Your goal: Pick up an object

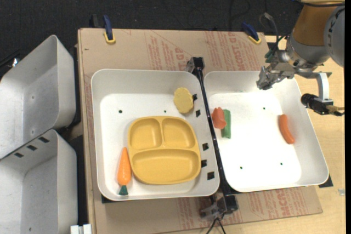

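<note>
gripper (267,80) above right bin's (307,172) far rim (1 sausage (286,129) near)

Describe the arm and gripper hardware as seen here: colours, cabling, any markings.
The arm has a rounded orange section above a grey body, with a thin yellowish cable looping over the orange part. Below it sits a metallic grey wrist assembly carrying the gripper, which looks small, grey and angular. A white bracket with a black fitting sticks out on the side. No markings are legible.
</note>
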Motion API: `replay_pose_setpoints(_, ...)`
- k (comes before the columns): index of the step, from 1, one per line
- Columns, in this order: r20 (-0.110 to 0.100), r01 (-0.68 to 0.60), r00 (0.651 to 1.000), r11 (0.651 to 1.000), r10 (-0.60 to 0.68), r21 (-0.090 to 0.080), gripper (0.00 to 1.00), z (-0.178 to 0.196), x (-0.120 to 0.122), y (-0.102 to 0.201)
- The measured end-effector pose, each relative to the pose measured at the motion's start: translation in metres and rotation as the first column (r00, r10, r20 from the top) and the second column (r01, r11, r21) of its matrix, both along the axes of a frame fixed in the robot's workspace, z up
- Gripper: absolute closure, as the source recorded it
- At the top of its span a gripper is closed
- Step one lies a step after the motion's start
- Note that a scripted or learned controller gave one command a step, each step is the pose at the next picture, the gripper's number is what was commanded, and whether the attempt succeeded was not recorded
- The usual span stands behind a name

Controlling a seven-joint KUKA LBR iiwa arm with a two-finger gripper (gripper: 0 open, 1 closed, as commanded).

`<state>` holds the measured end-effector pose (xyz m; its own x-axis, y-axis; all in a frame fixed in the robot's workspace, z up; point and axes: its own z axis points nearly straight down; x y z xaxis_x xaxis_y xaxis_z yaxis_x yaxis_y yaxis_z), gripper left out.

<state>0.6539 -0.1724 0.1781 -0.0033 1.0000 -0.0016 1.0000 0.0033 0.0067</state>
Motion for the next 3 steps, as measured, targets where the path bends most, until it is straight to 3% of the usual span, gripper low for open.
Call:
replay_pose_setpoints(1, 0.001, 0.0, 1.0, 1.0, 0.0, -0.001, 1.0, 0.065, 0.001, -0.001)
replay_pose_setpoints(2, -0.002, 0.0, 1.0, 1.0, 0.0, 0.0, 1.0, 0.09, 0.003, -0.001)
replay_pose_setpoints(3, -0.007, -0.004, 1.0, 1.0, 0.004, 0.003, 1.0, 0.093, -0.017, 0.055)
